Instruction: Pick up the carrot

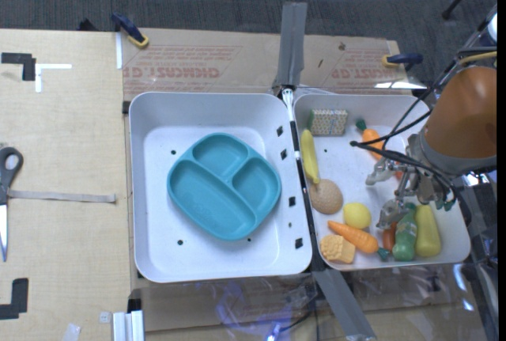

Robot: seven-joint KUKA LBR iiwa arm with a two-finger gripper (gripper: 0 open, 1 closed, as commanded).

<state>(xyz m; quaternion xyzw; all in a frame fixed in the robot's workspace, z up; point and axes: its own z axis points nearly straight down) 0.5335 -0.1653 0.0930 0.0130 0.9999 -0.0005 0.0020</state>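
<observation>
The carrot (pixel 353 236), orange and tapered, lies near the front of the right bin (pixel 348 165), between a yellow lemon (pixel 357 214) and a yellow textured piece (pixel 337 250). My gripper (pixel 393 209) hangs low over the bin's right side, just right of the carrot's thick end and above a cluster of toy foods. Nothing shows as held. A second small orange piece with a green top (pixel 368 135) sits near the back of the same bin.
A yellow banana (pixel 308 156), a brown round item (pixel 325 195), a speckled block (pixel 329 123), a green item (pixel 404 242) and a yellow-green item (pixel 428 231) share the right bin. The left bin (pixel 150 236) holds a blue divided plate (pixel 224 185). Scissors (pixel 6 173) lie far left.
</observation>
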